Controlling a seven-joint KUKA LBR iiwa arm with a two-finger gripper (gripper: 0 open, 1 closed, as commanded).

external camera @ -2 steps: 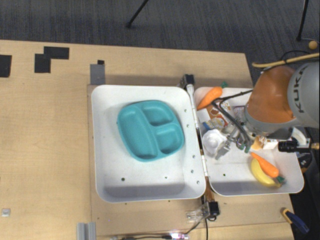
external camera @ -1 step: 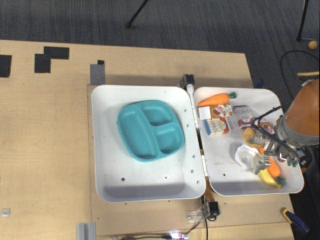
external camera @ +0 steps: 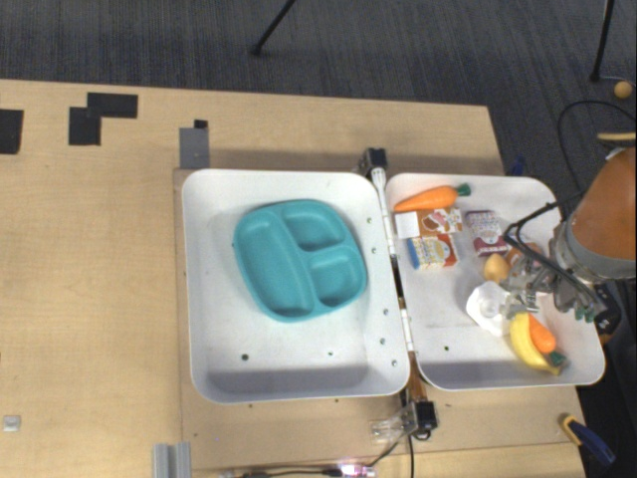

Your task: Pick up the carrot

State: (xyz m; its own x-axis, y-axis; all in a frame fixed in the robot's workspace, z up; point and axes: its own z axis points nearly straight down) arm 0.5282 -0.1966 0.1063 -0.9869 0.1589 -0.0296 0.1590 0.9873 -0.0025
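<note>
you'll find the task's thing, an orange tapered carrot with a small green leafy top [external camera: 430,198], lying flat along the far wall of the right shallow white plastic bin [external camera: 438,352]; its long axis runs nearly left to right, tilted a little, with the green end pointing right and the thin tip pointing left toward the divide between the two bins. the left white bin [external camera: 214,267] holds one teal plastic divided plate [external camera: 299,259] with three compartments. count the rest in the right bin: one small printed carton [external camera: 430,250] just below the carrot, one small red and white packet [external camera: 485,229], one yellow plastic banana [external camera: 530,344] with a smaller second orange piece [external camera: 540,336] touching it. the gripper [external camera: 532,292] hangs over the right bin's near right part, well apart from the carrot; you cannot tell how it stands from this view.
</note>
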